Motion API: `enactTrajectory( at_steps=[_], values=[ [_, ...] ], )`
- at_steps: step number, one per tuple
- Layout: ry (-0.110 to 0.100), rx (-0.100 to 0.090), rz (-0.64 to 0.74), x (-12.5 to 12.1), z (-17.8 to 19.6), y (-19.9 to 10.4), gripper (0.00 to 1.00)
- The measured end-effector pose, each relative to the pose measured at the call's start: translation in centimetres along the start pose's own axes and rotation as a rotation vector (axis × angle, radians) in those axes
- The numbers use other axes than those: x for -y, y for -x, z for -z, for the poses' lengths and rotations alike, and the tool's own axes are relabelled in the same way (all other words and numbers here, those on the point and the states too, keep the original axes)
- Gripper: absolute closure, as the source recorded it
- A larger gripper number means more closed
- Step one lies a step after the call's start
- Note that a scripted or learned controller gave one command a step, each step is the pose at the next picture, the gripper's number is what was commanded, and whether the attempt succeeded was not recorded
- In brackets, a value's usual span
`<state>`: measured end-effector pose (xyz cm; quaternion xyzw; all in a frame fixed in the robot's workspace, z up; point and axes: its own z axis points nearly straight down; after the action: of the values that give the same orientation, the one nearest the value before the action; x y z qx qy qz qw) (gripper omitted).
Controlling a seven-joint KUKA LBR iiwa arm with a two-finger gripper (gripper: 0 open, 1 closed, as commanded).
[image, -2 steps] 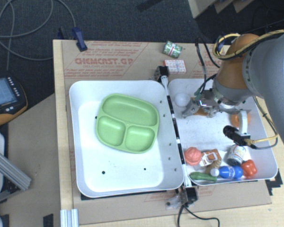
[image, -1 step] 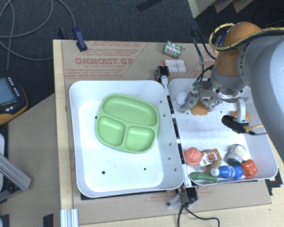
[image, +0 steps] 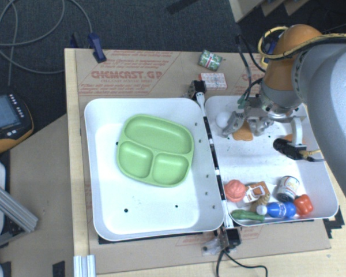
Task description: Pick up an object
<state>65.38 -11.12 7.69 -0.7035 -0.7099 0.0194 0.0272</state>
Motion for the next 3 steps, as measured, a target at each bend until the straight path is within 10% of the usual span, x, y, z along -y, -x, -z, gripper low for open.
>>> enactTrajectory(
  at_steps=[3],
  values=[
    [0.003,0.003,-0.003,-0.02,0.02,0.08,0.0]
  ],
)
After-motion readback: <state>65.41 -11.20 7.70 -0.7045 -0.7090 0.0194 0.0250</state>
